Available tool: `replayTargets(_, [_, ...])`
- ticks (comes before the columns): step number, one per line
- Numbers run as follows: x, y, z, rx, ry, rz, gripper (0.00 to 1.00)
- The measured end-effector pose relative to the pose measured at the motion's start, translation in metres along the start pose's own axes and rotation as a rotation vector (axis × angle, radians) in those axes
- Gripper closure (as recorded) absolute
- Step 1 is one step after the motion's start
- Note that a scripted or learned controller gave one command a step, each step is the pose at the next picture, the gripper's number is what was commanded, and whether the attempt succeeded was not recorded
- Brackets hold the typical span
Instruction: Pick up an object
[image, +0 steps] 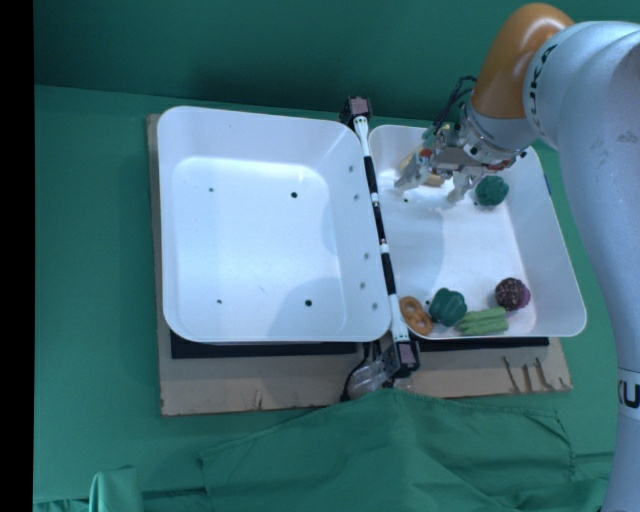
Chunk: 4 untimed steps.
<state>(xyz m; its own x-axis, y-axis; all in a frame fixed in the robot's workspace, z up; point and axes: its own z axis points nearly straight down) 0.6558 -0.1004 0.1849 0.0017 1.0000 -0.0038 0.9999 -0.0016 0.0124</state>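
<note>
My gripper (428, 190) hovers over the far end of the right bin (556, 250), with its two fingers spread open and only white bin floor between them. A dark green lumpy object (490, 190) lies just to its right, close to the right finger. A tan object (412, 163) peeks out behind the left finger, partly hidden by the gripper. At the bin's near end lie an orange pretzel (415, 315), a green pepper (447, 306), a light green pod-shaped piece (483, 321) and a dark purple ball (512, 293).
The left bin (175, 200) sits beside the right one, parted from it by a black-and-white striped bar (378, 225). Both stand on a cardboard sheet (250, 385) over green cloth. Folded green cloth (400, 450) lies at the front.
</note>
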Motion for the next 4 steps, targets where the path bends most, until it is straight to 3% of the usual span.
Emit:
replayTargets(2, [-0.005, -0.088, -0.002, -0.008, -0.002, 0.003, 0.00])
replayTargets(3, [-0.007, -0.085, -0.015, -0.016, -0.005, 0.005, 1.00])
replayTargets(4, [-0.008, -0.084, -0.027, -0.021, -0.006, 0.009, 1.00])
